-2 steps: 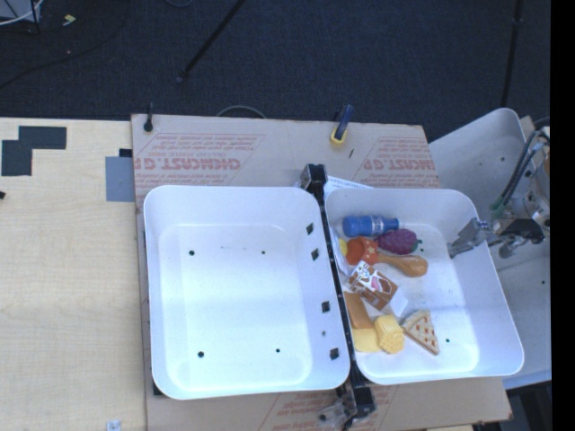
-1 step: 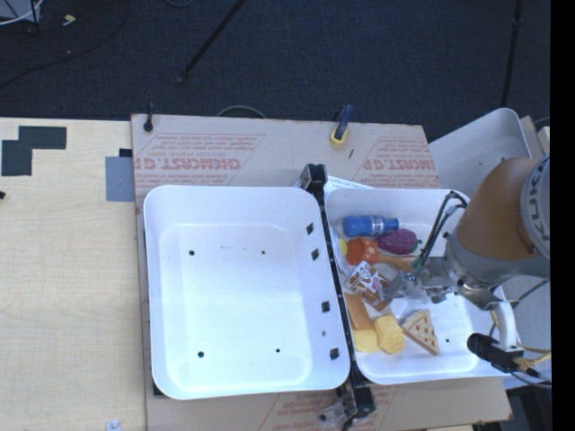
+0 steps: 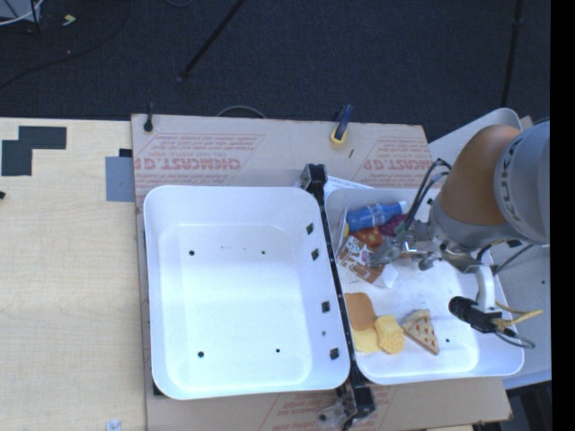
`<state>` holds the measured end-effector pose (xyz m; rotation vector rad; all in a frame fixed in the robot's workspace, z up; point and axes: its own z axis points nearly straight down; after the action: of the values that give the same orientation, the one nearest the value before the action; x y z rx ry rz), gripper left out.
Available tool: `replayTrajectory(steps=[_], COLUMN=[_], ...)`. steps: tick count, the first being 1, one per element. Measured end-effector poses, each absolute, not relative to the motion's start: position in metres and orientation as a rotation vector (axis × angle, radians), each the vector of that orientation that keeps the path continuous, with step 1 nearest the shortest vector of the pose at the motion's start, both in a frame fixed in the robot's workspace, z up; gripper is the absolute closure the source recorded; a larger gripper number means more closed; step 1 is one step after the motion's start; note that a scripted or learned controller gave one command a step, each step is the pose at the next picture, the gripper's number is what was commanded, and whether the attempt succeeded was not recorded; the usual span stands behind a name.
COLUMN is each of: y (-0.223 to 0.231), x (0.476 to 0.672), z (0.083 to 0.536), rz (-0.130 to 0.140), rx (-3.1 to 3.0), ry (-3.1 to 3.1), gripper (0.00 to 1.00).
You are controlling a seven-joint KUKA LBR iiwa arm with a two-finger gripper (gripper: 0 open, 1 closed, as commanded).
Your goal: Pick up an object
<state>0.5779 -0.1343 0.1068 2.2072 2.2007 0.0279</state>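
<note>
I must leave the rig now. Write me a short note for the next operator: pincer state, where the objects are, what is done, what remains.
Pincer: low in the right bin, over the snack packet; grip cannot be judged.
Objects, all in the right bin: blue bottle at the far side, bread slice, yellow round piece and pizza wedge at the near side.
Done: arm reached the pile.
Left: nothing lifted yet; grasp one object and raise it.
</note>
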Motion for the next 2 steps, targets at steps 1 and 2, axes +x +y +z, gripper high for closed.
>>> replayTrajectory(steps=[1,2], y=[-0.191,-0.212], x=[0.534,0.504], z=[0.091,0.088], rz=[0.0,-0.004], rx=[2.22,2.226], ry=[2.21,2.222], gripper=[0.0,0.0])
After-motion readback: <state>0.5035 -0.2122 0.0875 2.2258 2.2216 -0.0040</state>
